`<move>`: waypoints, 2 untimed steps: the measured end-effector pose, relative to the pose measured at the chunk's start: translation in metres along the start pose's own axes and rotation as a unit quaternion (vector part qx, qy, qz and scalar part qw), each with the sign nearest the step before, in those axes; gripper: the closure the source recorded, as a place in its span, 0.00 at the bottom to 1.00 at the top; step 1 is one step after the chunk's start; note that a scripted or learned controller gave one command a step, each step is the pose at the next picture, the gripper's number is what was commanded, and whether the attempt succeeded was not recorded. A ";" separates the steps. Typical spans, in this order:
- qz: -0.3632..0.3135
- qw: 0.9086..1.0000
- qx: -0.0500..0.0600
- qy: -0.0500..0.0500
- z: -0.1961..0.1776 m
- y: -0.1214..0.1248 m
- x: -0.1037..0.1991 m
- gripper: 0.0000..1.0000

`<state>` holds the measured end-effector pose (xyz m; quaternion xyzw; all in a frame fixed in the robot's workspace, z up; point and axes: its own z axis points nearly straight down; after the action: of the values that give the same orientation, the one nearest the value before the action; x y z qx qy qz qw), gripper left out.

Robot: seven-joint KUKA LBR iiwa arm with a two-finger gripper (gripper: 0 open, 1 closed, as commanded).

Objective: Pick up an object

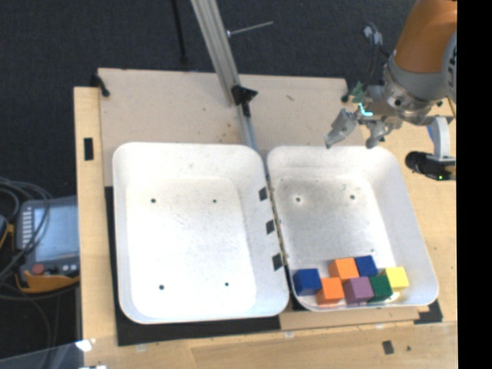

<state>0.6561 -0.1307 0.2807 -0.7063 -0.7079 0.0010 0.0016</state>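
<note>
Nearest the camera, along the front wall of the right-hand shallow white plastic bin [400, 177], a cluster of small coloured cubes lies packed together. A blue cube [307, 280] sits at the left end, slightly apart from the rest. Beside it an orange cube [331, 289] touches a purple cube [357, 289], which touches a green cube [380, 286], with a yellow cube [397, 277] at the right end. Just behind that row sit a second orange cube [345, 267] and a second blue cube [366, 265], side by side.

To the left, the other shallow white plastic bin [131, 167] lies alongside, the two rims meeting at the middle.

Farther back, over the far rim of the right bin, hangs the grey two-finger gripper [356, 134] of the arm, its orange band visible above the wrist. Its two fingers stand spread apart with nothing between them, well away from the cubes at the near wall.

Behind the bins, a slanted grey aluminium rail [216, 41] rises from the tan wooden bench top [169, 106].
</note>
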 end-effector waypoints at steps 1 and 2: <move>-0.001 1.000 -0.002 -0.001 -0.003 0.001 -0.001 0.00; 0.001 1.000 0.000 -0.002 0.057 0.007 -0.005 0.00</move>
<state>0.6628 -0.1355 0.2235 -0.7072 -0.7070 0.0023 0.0002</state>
